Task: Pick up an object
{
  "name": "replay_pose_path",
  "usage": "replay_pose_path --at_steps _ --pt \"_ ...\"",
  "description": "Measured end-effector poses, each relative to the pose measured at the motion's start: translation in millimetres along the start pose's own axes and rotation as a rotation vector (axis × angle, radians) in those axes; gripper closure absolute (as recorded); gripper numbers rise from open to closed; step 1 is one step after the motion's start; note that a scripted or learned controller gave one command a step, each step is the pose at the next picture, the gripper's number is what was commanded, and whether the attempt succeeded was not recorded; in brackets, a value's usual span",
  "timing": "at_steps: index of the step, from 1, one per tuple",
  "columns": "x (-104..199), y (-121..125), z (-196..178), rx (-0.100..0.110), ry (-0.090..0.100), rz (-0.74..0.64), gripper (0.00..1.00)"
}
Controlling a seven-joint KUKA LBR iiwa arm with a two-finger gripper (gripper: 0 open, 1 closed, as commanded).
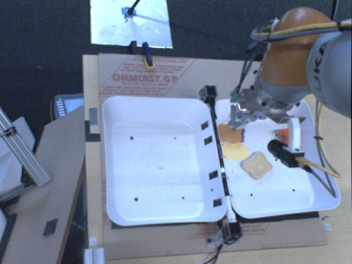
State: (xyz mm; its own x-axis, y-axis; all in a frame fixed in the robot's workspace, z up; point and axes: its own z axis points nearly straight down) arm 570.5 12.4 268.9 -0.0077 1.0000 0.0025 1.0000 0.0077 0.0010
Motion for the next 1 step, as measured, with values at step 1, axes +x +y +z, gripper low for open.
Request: replay_pose_path --at_steps 1 --pt "35.3 6.8 -77.1 -0.009 -0.001 -0.001 1.00"
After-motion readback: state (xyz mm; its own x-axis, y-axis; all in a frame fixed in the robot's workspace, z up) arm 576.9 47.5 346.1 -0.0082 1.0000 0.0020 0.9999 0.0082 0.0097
